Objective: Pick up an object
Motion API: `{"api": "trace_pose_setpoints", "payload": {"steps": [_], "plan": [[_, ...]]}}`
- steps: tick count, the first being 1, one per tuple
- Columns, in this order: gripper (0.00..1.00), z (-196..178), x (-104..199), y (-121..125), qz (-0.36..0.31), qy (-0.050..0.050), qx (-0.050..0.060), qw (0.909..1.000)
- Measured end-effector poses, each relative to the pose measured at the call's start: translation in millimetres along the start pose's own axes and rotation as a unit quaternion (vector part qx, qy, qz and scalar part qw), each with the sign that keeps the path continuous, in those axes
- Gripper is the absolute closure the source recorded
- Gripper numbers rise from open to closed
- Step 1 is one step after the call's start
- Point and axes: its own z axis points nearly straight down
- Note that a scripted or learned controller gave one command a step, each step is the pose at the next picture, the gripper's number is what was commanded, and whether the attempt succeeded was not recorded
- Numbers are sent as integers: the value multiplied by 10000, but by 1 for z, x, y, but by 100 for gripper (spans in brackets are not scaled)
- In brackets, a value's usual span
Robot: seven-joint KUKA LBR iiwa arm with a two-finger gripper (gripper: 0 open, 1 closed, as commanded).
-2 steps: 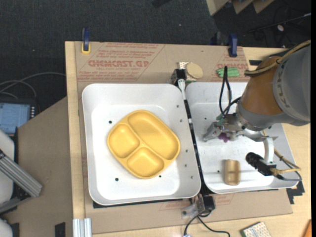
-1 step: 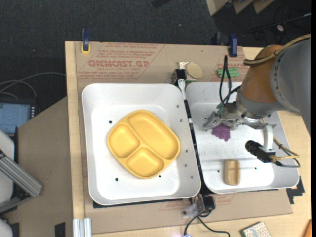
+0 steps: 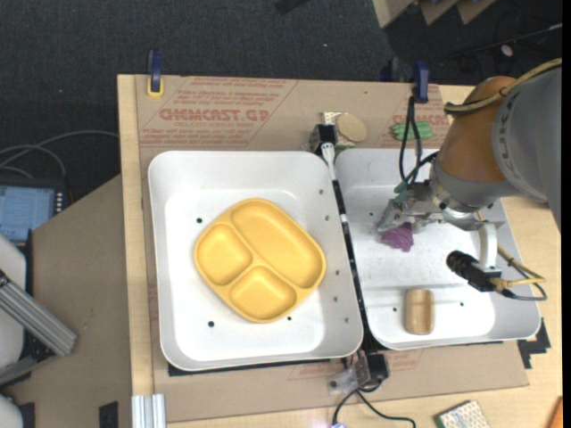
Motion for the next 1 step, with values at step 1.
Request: {"api": "trace_pose_setpoints", "payload": {"steps": [1], "plan": [[100, -96, 72, 17, -46, 20, -24, 10000]]}}
